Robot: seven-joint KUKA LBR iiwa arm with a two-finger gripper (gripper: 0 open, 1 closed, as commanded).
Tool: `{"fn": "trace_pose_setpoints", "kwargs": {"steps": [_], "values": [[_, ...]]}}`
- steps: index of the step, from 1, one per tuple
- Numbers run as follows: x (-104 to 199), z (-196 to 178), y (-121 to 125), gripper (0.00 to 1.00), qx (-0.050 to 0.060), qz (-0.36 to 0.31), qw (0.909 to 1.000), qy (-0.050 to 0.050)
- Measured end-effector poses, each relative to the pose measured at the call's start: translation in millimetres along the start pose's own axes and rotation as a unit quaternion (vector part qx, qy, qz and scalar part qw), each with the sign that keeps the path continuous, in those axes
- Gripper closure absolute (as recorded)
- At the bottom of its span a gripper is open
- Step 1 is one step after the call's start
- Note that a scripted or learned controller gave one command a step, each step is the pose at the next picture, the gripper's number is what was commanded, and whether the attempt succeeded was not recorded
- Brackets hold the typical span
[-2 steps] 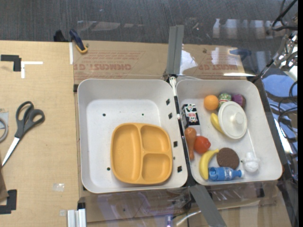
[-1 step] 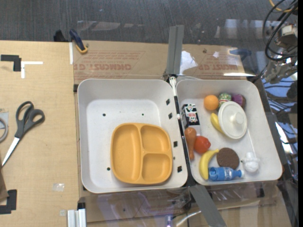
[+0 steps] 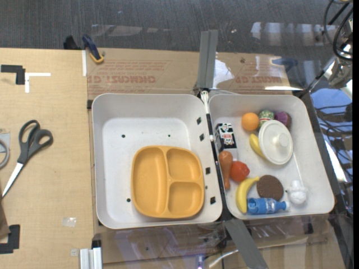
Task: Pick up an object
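Note:
The right bin [image 3: 312, 129] holds several small objects. An orange [image 3: 251, 121], a green item [image 3: 266, 115] and a purple item [image 3: 282, 118] lie at its far side, beside a white round bowl [image 3: 275, 142]. A black-and-white carton [image 3: 225, 135] leans on the left wall. Below it are a brown sausage-like piece [image 3: 225, 160] and a red tomato [image 3: 239, 171]. A banana [image 3: 244, 194], a brown disc [image 3: 270, 187], a blue bottle [image 3: 266, 206] and a white crumpled item [image 3: 298, 194] lie near the front. A second, smaller banana [image 3: 255, 144] touches the bowl.
The left bin [image 3: 112, 150] holds a yellow divided plate [image 3: 168, 181]. Scissors [image 3: 28, 144] lie on the wooden bench at the left. Cardboard [image 3: 140, 74] sits behind the bins, with a blue clamp [image 3: 92, 49] on its corner. Cables [image 3: 339, 150] hang at the right.

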State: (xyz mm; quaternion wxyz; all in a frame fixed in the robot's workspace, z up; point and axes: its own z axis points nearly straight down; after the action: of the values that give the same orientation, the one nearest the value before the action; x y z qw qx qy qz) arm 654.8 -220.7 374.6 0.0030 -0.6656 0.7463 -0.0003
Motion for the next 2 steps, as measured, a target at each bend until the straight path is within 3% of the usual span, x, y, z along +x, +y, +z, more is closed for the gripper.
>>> {"fn": "trace_pose_setpoints", "kwargs": {"steps": [1,2], "values": [[-1,8,-5,1.0,-0.001,-0.125,0.9922,0.0],[-31,188,-1,1.0,-0.002,-0.209,0.9778,0.0]]}}
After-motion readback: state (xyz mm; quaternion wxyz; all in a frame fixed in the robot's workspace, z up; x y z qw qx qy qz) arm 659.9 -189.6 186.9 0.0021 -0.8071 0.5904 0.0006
